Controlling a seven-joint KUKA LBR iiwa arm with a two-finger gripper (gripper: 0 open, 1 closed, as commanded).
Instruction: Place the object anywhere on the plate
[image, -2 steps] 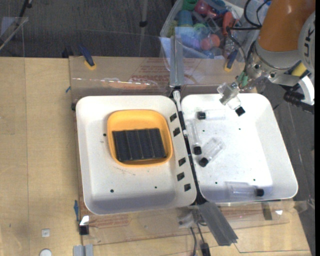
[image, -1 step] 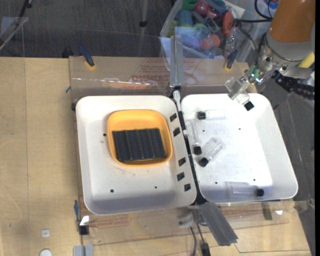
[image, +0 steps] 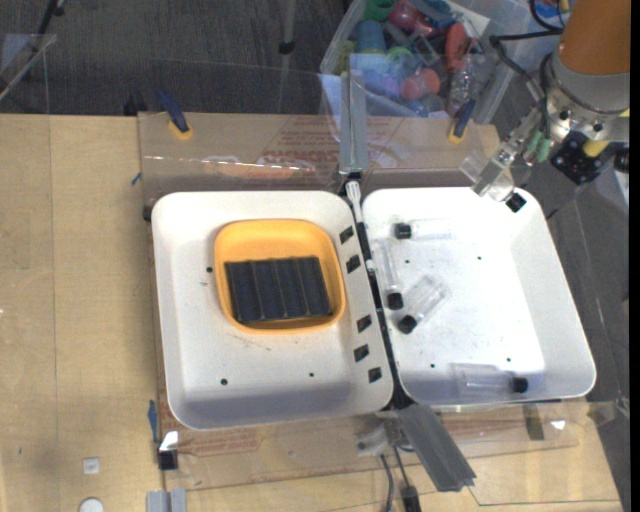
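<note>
The task's things look to be the clear tubes with black caps lying in the right bin (image: 560, 330). One tube (image: 420, 231) sits in its upper left part, one (image: 388, 275) runs along its left wall, a third (image: 420, 303) lies near the middle, and a fourth (image: 490, 380) rests by the lower edge.

The plate (image: 280, 235), orange and in the left bin (image: 180, 300), carries only a dark ribbed block (image: 278, 289); no tube is on it.

The end effector (image: 497, 172) hangs over the upper right corner of the right bin, at the frame's upper right. It seems to carry something clear, but I cannot tell whether it grips it.

By my reckoning, placing is all yet to do.
</note>
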